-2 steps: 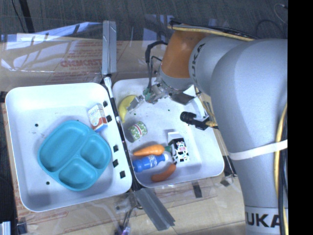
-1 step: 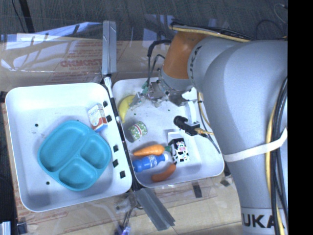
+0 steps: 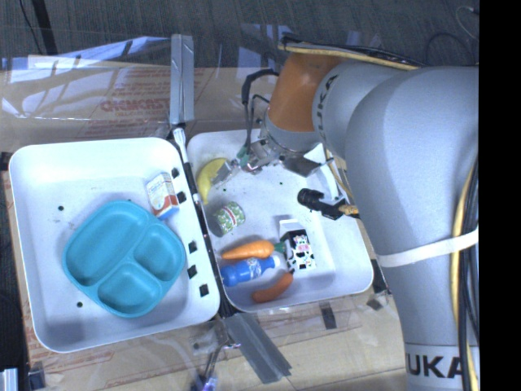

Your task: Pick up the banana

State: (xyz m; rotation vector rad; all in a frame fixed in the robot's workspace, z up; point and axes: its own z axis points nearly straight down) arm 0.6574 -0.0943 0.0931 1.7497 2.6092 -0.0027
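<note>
Beside gripper (image 3: 234,166), curved banana (image 3: 210,175) (smooth yellow)

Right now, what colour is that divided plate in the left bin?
Light blue. The divided plate shows plainly in the camera view, lying in the left bin.

can't really make out the gripper (image 3: 244,160), it's tiny and blurry, and it covers part of the banana (image 3: 209,175) too

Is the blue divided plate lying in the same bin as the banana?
No, the blue divided plate lies in the left bin, while the banana lies in the right bin.
</note>
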